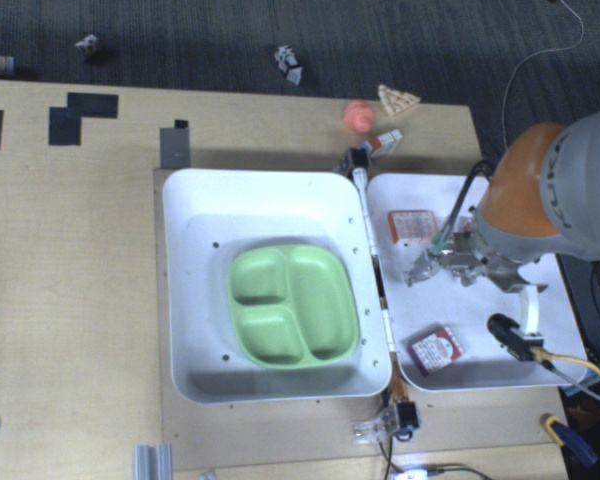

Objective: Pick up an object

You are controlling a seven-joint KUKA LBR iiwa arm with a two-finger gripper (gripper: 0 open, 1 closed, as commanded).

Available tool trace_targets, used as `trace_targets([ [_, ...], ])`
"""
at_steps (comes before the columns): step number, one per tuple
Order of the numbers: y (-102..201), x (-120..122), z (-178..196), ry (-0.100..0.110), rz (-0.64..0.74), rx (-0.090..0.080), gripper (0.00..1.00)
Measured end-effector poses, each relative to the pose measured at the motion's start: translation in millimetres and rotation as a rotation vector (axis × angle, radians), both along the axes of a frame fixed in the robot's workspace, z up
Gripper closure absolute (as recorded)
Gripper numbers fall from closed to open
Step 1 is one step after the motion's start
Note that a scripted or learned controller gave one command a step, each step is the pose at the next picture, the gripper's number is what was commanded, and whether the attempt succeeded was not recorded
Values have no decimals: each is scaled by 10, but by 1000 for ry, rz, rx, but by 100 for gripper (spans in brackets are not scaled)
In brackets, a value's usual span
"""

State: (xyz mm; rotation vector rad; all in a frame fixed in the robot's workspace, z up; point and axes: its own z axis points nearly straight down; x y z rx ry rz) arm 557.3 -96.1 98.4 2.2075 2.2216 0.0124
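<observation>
wooden bench, two white bins, pink ball

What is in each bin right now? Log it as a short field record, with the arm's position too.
left bin: holds a green divided tray, three compartments, lying flat near the middle
right bin: holds two small red-and-white packets, upper packet near the far left corner, lower packet near the front wall
arm: reaches in from the right, orange band above the right bin
end effector: low over the right bin, between the two packets, nothing visibly held
bench: pink ball beyond the bins
</observation>
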Motion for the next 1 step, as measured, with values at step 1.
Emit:
trace_targets([
  [1, 89, -675, -110, 1, -5, -1, 0],
])
